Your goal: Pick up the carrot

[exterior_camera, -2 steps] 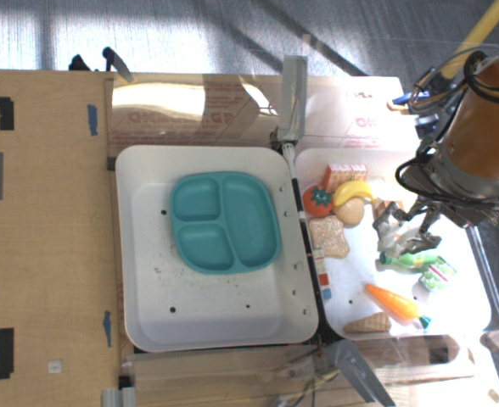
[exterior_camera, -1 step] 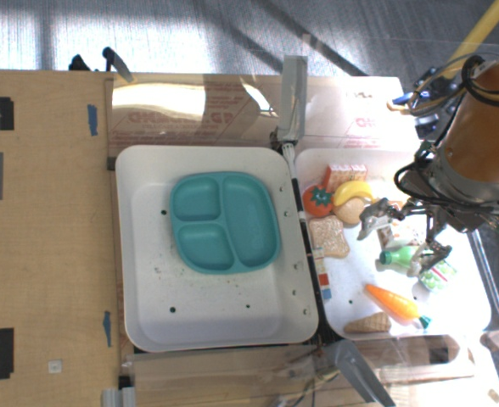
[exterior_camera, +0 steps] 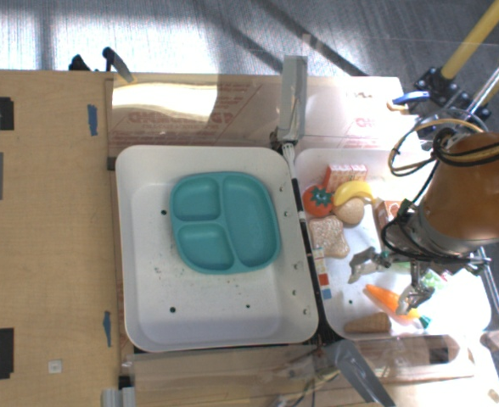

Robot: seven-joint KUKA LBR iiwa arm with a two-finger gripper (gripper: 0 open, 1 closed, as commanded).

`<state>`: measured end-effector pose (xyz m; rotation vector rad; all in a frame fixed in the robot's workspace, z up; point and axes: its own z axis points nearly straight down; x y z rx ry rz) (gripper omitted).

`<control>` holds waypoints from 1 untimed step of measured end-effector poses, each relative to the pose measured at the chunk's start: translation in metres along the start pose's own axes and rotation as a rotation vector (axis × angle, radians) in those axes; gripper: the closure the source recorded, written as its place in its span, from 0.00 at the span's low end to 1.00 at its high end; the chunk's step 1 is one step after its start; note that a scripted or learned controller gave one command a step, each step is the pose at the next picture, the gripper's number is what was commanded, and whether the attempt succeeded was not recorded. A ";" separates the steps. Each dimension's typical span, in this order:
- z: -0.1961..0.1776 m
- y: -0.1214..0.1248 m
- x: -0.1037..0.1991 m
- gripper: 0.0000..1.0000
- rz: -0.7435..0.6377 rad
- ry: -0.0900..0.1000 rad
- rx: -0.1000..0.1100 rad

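Camera view looks down on two white bins sitting side by side on the desk (exterior_camera: 46,227), which is covered in brown cardboard. One bin, the left bin (exterior_camera: 139,312), carries a single teal plate (exterior_camera: 226,221), smooth plastic with rounded corners and three compartments. Some dark specks dot the bin floor around it.

One arm (exterior_camera: 470,193), its orange band showing, leans over the right bin (exterior_camera: 339,308) from the right, cables looped about its wrist. The gripper (exterior_camera: 391,276) hangs low over the bin with its two metal fingers (exterior_camera: 364,264) spread apart; nothing sits between them that I can see.

One carrot (exterior_camera: 380,296), orange and tapered, lies on the floor of the right bin near the front, just under the gripper, between the two fingers as seen from above. Whether either finger touches it I cannot tell. Its far end is hidden by the right finger.

Around it, one brown piece (exterior_camera: 367,323) lies just in front of the carrot. Further back sit one red tomato (exterior_camera: 318,201) with a green top, one yellow banana (exterior_camera: 352,193), one tan rounded lump (exterior_camera: 350,213), one pale box (exterior_camera: 344,175), and one speckled bread slice (exterior_camera: 329,236). These crowd the back left of the bin, apart from the carrot.
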<state>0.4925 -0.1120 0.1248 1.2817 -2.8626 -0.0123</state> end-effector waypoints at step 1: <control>0.036 -0.003 0.012 0.00 -0.066 -0.007 0.016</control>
